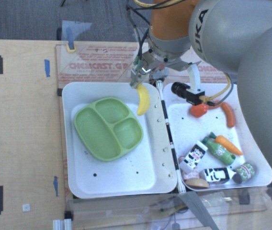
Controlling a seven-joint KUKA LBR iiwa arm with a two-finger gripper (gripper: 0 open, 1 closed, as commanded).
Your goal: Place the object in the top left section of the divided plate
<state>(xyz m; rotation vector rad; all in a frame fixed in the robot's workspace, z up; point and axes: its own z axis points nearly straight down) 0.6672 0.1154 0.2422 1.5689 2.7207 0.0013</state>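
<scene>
At the near end of the right bin (186,121) lies a cluster of small toys. A tan bread roll (196,182) sits at the near rim, with a black-and-white carton (217,175) just right of it and a small can (244,171) further right. A little farther in stands a cow-patterned milk carton (194,157). A green bottle (220,150) lies to the carton's right, and an orange carrot (229,145) lies against the bottle's far side.

In the left bin (126,174) the green divided plate (108,127) lies flat, left of centre. It has one long section along its left side, one section at its far edge and one at its near right. All three sections are bare.

Farther back in the right bin, a reddish sausage (229,115) lies near the right wall. A red pepper-like toy (198,110) sits left of it.

The yellow banana (142,100) hangs nearly upright at the far right of the left bin. It is just beside the plate's far right rim, outside the plate, and close to the divider between the bins. The end effector (140,83) is directly above it, its fingers closed on the banana's upper tip. The grey arm with its orange band rises away to the far right.

Beyond the bins, the wooden bench (21,128) carries a board with red printing (97,63) and bits of blue tape (47,67).
</scene>
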